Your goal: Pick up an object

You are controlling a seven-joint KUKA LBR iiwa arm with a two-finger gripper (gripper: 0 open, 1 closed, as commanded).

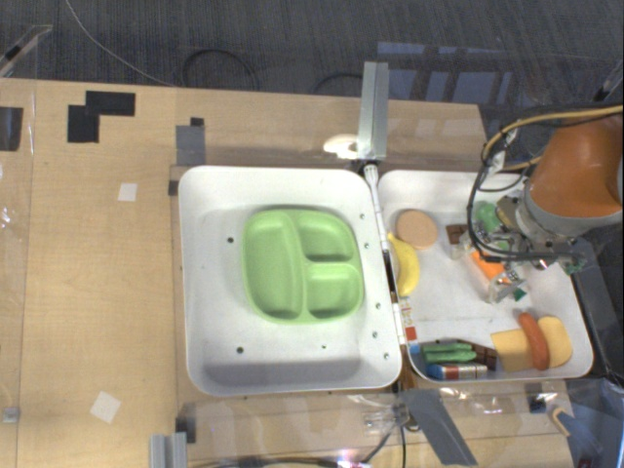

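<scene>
Camera view, from above: on the wooden surface (88,291) sit two shallow white bins side by side. The left bin (210,359) holds a green divided plate (300,264). The right bin (575,359) holds a banana (407,264) against its left wall, a round tan disc (417,228) just beside the banana, markers (450,356) along the near wall, and a sausage (534,340) lying across a yellow block (525,345) in the near right corner. The grey arm with its orange band (583,172) hangs over the right bin's far right part, the tool (504,279) low among small orange and green items (490,266). Whether its grip is parted or closed, or has anything, cannot be told.
</scene>
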